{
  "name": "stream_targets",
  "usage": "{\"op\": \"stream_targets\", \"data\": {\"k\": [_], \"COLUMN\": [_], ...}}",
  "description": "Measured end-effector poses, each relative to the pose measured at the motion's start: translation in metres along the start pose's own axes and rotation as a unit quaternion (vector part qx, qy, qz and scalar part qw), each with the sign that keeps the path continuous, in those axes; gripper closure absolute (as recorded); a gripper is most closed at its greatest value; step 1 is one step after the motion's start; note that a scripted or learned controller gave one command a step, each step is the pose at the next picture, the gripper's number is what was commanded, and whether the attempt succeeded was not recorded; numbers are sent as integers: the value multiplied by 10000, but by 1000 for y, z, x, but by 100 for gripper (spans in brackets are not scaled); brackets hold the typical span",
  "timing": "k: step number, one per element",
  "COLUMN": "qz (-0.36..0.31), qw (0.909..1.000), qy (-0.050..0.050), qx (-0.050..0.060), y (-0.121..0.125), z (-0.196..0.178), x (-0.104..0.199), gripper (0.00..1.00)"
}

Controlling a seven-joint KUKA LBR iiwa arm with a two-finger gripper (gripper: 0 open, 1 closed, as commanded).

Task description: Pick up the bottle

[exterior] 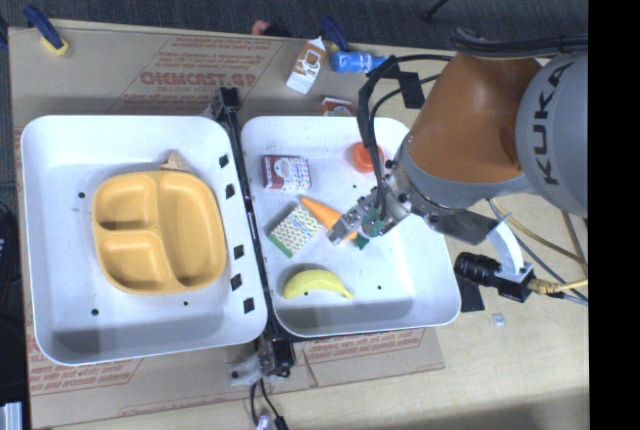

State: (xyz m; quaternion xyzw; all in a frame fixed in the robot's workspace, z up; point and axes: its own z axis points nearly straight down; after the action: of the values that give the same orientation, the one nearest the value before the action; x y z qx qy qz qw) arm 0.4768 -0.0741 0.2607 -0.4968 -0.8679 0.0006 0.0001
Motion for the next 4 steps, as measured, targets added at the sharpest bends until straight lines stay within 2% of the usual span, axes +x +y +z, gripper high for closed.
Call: {"op": "stream_targets", "data": {"k": [1,2,3,4], "qz": [-81,-134,-737,-2755], "qw": [10000,9999,9973,9613], "qy": [20,-8,17,2], "qx": [13,-7,9,-2], "y": [-15,-31,-19,-44], "z": [132,-13,87,79], "x": [-24,-53,-30,-74], "gripper": [100,100,100,100]}}
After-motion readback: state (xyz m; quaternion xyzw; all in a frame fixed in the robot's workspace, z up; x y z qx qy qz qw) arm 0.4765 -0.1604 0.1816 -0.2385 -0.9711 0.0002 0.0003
